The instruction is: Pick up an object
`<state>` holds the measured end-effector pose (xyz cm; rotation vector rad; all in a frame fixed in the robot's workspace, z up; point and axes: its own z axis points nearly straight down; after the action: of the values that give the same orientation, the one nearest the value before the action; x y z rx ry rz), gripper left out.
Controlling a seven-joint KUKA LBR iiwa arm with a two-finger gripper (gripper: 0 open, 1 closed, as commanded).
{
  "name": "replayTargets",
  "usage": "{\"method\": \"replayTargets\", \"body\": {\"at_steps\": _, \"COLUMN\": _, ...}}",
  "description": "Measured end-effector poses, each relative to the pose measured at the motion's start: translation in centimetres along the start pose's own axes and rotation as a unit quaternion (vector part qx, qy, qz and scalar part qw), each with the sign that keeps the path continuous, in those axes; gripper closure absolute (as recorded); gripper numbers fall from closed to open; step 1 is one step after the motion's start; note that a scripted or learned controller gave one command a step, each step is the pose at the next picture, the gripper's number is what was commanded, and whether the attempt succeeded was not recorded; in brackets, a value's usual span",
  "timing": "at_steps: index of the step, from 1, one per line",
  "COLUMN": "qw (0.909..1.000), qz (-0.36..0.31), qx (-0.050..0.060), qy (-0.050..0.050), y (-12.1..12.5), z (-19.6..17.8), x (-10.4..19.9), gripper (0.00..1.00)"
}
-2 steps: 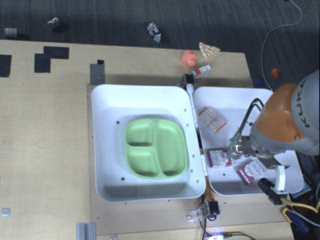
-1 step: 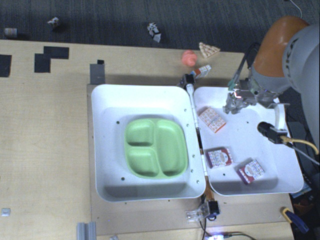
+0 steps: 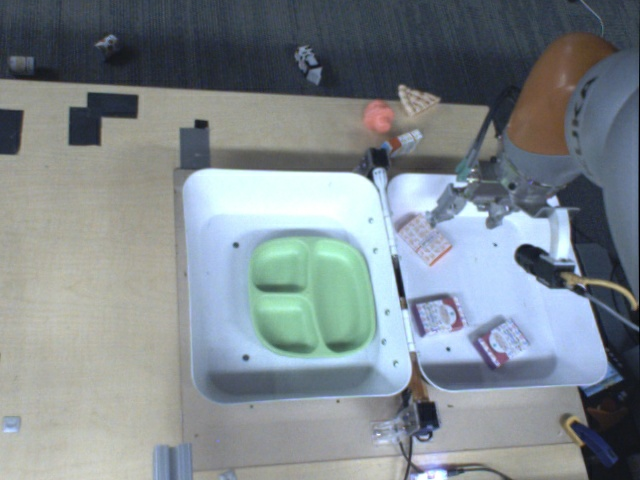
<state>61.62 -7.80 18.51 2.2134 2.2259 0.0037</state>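
Packet (image 3: 503, 341) in right bin (front) | fingers (image 3: 466, 211) well behind, apart

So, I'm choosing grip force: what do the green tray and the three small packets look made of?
The green tray looks like moulded plastic, matte, with soft rounded compartment walls. The three packets look like printed paper or film wrappers, flat and slightly glossy; too small to tell which.
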Motion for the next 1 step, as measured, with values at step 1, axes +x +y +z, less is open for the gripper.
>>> {"method": "replayTargets", "body": {"at_steps": 1, "qw": 1.0, "qz": 0.001, "qx": -0.004, "qy": -0.001, "y": 0.23, "z": 8.73, "x": -3.38, "gripper": 0.0}}
